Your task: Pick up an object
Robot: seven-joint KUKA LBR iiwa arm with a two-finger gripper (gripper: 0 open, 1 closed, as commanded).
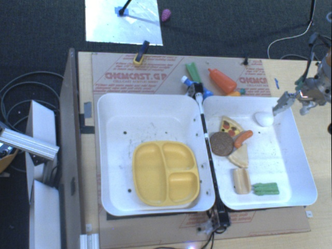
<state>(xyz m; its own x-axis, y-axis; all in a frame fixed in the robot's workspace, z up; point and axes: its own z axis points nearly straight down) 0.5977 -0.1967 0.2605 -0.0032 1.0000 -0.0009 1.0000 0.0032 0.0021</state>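
The right bin [303, 162] holds several toy foods: a white egg [264, 119], a pizza slice [230, 125], a brown round cookie [222, 144], a small orange sausage [243, 138], a bread slice [239, 160], a tan block [241, 181] and a green piece [265, 189]. My gripper [294, 105] hangs over that bin's far right corner, just right of the egg. Its two grey fingers stand apart, open, with nothing between them.
A yellow divided plate [166, 173] lies in the left bin [111, 139]. Behind the bins, on the cardboard, lie an orange carrot [223, 81], a green piece [192, 71] and a blue piece [188, 81]. A yellow-and-blue tool [140, 53] sits farther back.
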